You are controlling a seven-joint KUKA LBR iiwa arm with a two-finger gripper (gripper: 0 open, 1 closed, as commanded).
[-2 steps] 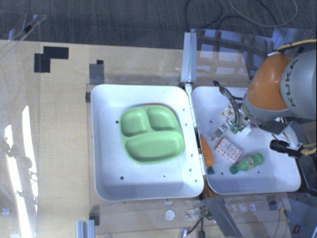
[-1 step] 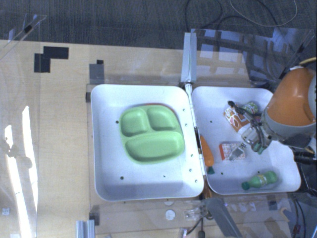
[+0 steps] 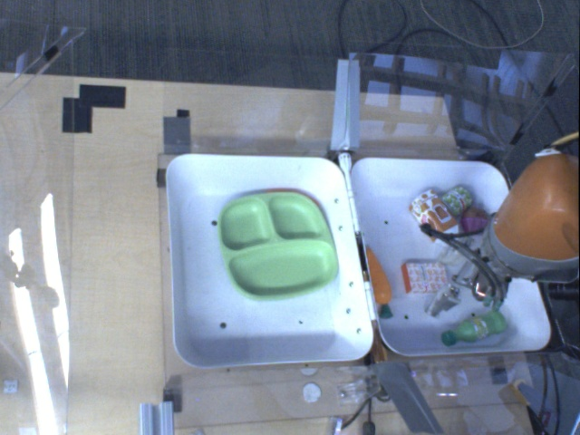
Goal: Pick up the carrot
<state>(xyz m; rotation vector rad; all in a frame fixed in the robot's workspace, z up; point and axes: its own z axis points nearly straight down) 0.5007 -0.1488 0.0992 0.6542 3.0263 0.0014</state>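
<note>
Down in the right bin [image 3: 390, 184] hangs the claw [image 3: 450, 293], reaching in from the right under the arm's orange band [image 3: 542, 211], and its thin metal fingers [image 3: 443, 303] are spread fairly wide with nothing between them. It hovers just beside a small red-and-white packet [image 3: 423, 275] near the middle of that bin. Over by the bin's left wall lies the carrot [image 3: 378, 277], orange with a dark green end pointing to the near edge, well apart from the claw. A green bottle [image 3: 475, 328] lies along the near edge toward the right corner, and a bright crumpled wrapper [image 3: 441, 207] sits toward the far side. In the left bin [image 3: 195, 320] rests a green divided plate [image 3: 277, 244], roughly in the middle.
</note>
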